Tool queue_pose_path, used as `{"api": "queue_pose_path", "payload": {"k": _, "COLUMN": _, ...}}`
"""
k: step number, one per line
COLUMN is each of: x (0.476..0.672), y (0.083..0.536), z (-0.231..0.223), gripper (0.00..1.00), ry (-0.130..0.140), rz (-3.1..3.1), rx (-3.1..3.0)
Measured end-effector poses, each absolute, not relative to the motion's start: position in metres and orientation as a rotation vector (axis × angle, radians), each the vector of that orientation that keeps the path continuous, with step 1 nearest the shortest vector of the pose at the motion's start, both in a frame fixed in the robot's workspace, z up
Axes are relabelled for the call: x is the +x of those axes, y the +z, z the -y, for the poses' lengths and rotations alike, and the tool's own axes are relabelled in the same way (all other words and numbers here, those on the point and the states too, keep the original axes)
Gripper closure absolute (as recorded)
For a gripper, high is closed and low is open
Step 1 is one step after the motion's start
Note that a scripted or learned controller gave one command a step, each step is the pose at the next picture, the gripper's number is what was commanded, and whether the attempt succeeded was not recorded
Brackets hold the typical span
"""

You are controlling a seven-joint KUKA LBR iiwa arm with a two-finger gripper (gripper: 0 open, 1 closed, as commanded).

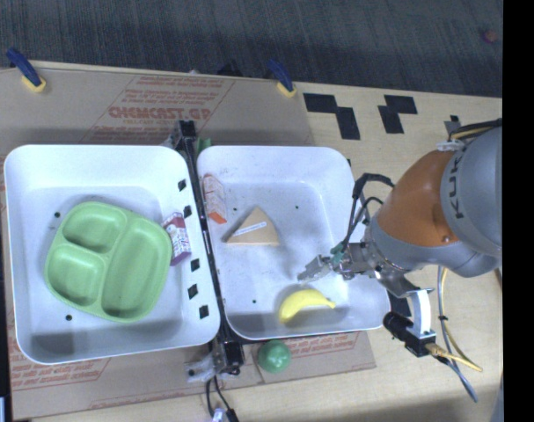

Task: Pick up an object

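Observation:
In the right bin, a yellow banana lies near the front wall. A tan wedge-shaped piece rests in the middle of that bin, and a small orange-and-white packet leans at its left wall. My gripper reaches in from the right, low over the bin floor, just above and to the right of the banana. Nothing shows between its fingers. The grey arm with its orange band stands over the bin's right edge.
The left bin holds a green divided plate and a small purple packet by its right wall. A green ball sits on the cardboard in front of the bins. Cables trail beside the arm.

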State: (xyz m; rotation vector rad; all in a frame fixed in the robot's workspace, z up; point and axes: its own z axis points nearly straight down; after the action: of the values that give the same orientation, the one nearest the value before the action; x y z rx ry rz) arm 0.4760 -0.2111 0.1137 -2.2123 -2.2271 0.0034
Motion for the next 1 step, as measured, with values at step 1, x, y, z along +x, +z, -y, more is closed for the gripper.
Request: {"api": "queue_pose_path", "payload": {"k": 1, "x": 0.4769, "y": 0.1191, "z": 0.2115, "gripper": 0.0, "ry": 0.002, "rz": 2.229, "rx": -2.215}}
